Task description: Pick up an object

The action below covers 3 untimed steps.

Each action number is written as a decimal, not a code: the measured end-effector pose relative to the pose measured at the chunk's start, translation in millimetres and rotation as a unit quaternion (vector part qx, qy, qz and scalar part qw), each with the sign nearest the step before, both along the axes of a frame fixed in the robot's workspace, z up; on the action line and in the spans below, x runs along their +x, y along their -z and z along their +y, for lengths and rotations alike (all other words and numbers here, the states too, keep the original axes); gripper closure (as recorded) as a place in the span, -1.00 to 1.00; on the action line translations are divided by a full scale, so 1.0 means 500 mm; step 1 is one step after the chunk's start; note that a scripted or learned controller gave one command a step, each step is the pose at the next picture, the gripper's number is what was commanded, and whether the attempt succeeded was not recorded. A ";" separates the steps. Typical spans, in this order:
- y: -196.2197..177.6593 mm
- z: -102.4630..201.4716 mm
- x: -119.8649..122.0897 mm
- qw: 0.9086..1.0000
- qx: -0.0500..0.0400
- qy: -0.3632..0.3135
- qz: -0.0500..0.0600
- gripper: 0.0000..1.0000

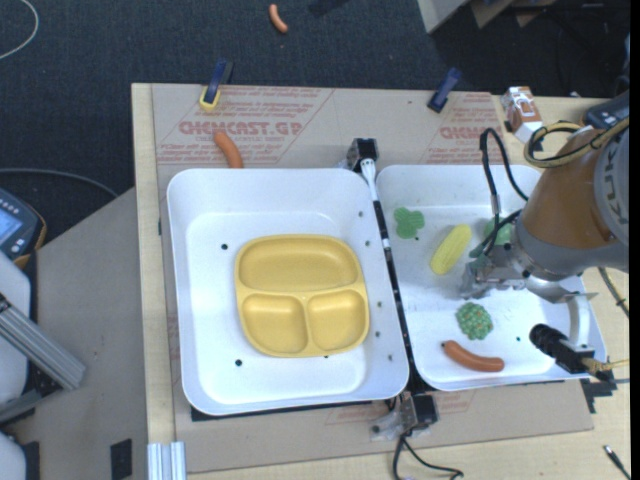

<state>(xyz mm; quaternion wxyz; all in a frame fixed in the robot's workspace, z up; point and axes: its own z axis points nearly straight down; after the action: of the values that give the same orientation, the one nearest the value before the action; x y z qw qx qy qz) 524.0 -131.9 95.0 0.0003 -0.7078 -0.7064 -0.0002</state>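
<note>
The arm [575, 203] reaches in from the right and the gripper [483, 280] hangs low over the right bin [425, 368], right among the toy food. Whether it is apart or together, I cannot tell from this angle; the wrist hides too much, and nothing shows as held.

Plenty of candidates. The corn [451, 249] lies tilted just up and left of the gripper, nearly touching its housing. A green floret [474, 320] sits just below it. A smaller green piece [408, 222] rests further up and left, and a sausage [473, 357] lies near the bin's front wall. The left bin [190, 268] carries a yellow tray [300, 295], well apart from the action.

My read: the pick is at the approach stage, and the corn or the floret is the likely target, since both are right beside the tool. To do it well, commit to one. For the corn, straddle its narrow width, not its length, and come straight down so it is not nudged aside. For the floret, centre over the lumpy top and close gently. Then lift vertically and check that something actually comes up.
</note>
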 end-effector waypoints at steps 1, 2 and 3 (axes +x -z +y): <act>-0.113 -0.009 -0.016 1.000 -0.002 0.000 -0.003 1.00; -0.233 0.006 -0.007 1.000 -0.001 -0.002 -0.004 1.00; -0.262 0.006 -0.005 1.000 -0.001 -0.002 -0.002 1.00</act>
<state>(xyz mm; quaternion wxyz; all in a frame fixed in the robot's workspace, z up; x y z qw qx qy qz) 521.5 -128.7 225.9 -0.0023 -0.7067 -0.7075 -0.0011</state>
